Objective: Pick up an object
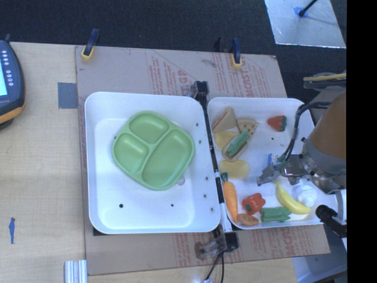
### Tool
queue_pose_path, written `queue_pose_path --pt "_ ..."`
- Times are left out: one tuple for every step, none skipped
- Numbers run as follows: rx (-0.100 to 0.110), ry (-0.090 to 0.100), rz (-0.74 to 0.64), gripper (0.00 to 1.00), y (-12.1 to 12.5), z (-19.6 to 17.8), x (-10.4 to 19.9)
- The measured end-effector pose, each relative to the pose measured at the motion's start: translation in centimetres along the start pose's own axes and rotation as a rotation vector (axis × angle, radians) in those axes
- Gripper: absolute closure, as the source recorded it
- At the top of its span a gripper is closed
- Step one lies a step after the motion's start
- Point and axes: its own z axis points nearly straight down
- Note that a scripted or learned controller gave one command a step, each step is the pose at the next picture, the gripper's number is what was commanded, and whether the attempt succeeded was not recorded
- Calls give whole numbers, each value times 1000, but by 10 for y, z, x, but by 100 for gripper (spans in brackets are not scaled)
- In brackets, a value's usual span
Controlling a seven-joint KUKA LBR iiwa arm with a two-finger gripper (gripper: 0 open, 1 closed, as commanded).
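Note:
The right bin [253, 101] holds several toy foods: a sandwich wedge [224, 121], a pizza slice [248, 125], a red strawberry [277, 122], a green pickle [237, 143], a pale yellow piece [234, 168], a carrot [230, 200], a red pepper [254, 202], a green vegetable [275, 214], a banana [291, 199] and a white piece [305, 192]. My gripper [272, 173] hangs low over the bin's right half, just above and left of the banana, with the red pepper below it. I see nothing held in it.
The left bin [94, 158] holds a green divided plate [154, 150]. Both bins sit on a cardboard sheet [147, 69] fixed by clamps [89, 46] at the back. A control pendant [9, 81] lies at the far left of the bench.

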Motion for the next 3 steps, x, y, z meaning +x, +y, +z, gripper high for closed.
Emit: queue_pose_path --pt "9 6 -9 0 -4 31 47" --pt "-1 0 0 0 -3 -32 -5" --pt "9 4 -5 0 30 47 -17"
